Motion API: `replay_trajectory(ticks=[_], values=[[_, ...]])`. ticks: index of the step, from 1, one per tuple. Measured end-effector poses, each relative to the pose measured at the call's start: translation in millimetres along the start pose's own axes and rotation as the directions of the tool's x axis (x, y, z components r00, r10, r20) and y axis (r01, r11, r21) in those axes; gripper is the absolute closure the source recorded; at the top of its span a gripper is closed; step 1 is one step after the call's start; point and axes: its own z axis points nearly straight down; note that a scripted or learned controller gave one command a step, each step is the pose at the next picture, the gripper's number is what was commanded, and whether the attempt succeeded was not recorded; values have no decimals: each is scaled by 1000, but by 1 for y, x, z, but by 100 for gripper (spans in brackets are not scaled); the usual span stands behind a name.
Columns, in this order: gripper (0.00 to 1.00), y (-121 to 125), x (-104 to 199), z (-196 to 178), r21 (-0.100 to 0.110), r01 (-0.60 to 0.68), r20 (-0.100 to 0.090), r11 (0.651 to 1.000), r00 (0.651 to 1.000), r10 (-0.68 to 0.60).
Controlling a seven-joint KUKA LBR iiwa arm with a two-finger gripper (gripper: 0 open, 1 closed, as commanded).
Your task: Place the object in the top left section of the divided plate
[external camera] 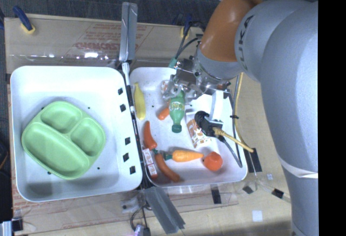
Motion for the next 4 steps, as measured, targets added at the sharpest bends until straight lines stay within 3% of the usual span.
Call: replay_trajectory(ticks=[1,2,3,4], values=[[100,3,-18,-14,-8,-224,-1,975,975,224],[100,-66,41,47,-4,-162,1,987,987,162],[100,-125,115,47,-5,-149,2,989,989,149],[100,-147,171,76,-3,32,3,999,999,-32]])
